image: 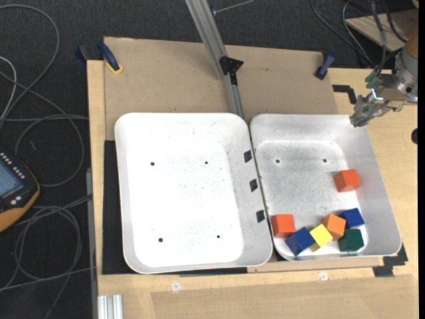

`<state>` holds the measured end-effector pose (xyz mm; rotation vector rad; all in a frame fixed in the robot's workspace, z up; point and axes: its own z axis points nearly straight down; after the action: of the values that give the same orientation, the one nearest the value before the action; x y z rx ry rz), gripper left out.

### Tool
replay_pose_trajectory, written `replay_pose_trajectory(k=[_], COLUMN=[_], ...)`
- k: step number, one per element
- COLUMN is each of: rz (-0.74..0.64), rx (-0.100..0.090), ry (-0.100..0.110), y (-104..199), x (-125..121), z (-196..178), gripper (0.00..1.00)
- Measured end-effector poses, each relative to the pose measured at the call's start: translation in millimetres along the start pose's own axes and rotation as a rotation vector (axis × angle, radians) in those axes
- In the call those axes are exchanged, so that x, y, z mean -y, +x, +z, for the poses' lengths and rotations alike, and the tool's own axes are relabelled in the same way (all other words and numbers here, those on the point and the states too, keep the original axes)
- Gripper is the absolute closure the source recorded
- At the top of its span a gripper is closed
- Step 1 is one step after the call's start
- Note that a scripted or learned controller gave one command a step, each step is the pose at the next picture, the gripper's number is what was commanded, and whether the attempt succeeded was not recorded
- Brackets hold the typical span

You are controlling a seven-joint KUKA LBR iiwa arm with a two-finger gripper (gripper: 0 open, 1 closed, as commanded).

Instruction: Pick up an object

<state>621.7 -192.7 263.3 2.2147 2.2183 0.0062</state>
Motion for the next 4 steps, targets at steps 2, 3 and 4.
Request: replay_pose_trajectory(k=[2, 3, 4], rz=[-0.004, -0.003, -0.005], rx=[-0.006, -0.005, -0.006], ry=[0.011, 0.011, 0.010], y=[106, 146, 195], x=[52, 75, 84], z=[10, 17, 19], gripper=[1.00, 1.00, 1.00])
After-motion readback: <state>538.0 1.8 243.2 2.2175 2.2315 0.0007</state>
